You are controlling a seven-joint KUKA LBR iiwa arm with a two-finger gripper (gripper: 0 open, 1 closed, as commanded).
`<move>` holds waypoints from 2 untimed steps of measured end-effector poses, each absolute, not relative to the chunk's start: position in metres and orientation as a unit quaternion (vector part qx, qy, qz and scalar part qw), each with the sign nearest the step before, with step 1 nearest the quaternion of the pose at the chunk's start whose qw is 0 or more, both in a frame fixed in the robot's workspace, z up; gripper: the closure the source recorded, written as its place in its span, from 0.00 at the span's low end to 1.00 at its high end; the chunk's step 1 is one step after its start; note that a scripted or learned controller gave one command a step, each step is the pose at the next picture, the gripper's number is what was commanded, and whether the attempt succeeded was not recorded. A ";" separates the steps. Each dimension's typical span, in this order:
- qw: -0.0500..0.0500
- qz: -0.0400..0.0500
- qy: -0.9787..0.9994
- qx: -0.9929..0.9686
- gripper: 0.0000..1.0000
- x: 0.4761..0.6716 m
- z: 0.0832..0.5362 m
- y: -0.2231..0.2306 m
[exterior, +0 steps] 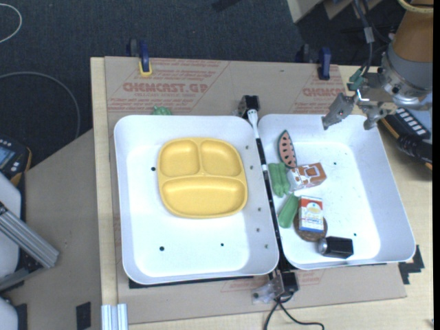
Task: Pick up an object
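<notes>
- The two-finger metal gripper [353, 114] on the grey arm with an orange band [414, 36] hangs over the far edge of the right shallow white bin [375, 184], near its back rim
- Its two fingers are spread well apart, one pointing down-left and the other down-right, and nothing sits between them
- The objects lie in the left half of the right bin, well apart from the gripper
- A toy watermelon slice with red flesh and a green rind [287, 149] lies nearest the back
- A light green pod-shaped toy [278, 178] rests just beside the bin's left wall, and a second green pod [287, 211] lies below it
- A small white and brown carton [306, 176] sits between the pods and the bin's middle
- A small orange and white box [312, 215] lies on a dark round piece [309, 232]
- A black block with a silver end [336, 246] lies near the front rim
- The left shallow white bin [141, 205] holds a yellow plastic plate with three compartments [202, 177], set toward its back half
</notes>
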State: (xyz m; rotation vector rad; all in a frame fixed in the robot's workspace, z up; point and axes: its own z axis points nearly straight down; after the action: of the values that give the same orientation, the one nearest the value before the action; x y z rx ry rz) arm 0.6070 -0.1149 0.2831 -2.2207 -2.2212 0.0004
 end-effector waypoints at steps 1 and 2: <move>-0.002 -0.003 -0.710 -0.704 0.00 0.568 0.369 -0.024; -0.002 -0.001 -0.708 -0.706 1.00 0.570 0.375 -0.028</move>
State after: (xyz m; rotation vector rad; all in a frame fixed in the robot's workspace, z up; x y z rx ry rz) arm 0.5699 -0.0281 0.3753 -2.2214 -2.2261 -0.0045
